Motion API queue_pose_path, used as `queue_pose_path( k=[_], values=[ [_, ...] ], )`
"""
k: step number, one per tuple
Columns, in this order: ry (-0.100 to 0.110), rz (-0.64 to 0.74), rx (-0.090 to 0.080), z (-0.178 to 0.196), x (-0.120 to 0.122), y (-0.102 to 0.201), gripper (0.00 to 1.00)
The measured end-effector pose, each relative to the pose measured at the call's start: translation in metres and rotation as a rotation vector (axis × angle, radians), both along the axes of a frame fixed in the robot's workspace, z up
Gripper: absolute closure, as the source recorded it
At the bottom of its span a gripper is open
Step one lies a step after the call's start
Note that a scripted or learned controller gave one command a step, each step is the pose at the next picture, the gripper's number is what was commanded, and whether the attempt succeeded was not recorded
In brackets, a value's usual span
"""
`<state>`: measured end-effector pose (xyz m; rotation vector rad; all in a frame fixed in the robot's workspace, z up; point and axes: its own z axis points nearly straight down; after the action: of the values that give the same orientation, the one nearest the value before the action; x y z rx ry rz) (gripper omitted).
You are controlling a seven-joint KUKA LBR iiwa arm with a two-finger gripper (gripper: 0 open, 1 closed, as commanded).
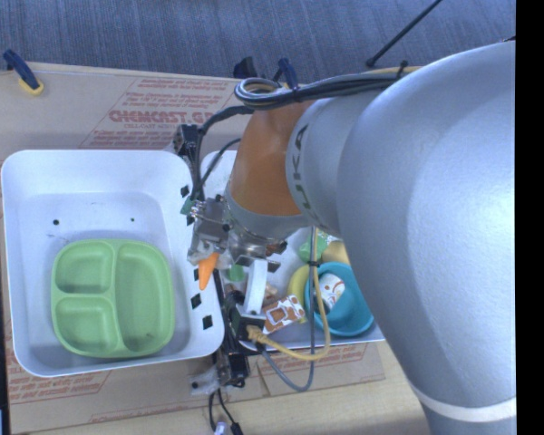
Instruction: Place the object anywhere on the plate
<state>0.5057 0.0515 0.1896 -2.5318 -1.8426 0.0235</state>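
Observation:
A light green divided plate (114,297) lies in the front part of the left white bin (36,179). My gripper (219,270) hangs over the wall between the two bins, just right of the plate. A small orange object (206,267) peeks out at the gripper's left side, close against it. The wrist hides how the object sits in the gripper. The orange-banded wrist (267,166) and the grey arm (417,207) cover most of the right bin.
The right bin holds a blue bowl (346,313), a yellow item (298,285), a green-yellow item (317,243) and a small brown-and-white item (285,314). Cables (286,352) hang near the front edge. Blue clamps (24,71) grip the cardboard at the back.

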Motion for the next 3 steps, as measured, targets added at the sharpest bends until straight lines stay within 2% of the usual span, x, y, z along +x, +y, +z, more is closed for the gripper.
queue_pose_path(
  k=[1, 2, 3],
  values=[
    [-0.009, 0.456, 0.003, 0.027, 0.01, 0.024, 1.0],
    [-0.004, 0.676, 0.009, 0.003, 0.011, -0.024, 1.0],
    [-0.013, 0.405, 0.004, 0.091, -0.015, 0.05, 1.0]
  ],
)
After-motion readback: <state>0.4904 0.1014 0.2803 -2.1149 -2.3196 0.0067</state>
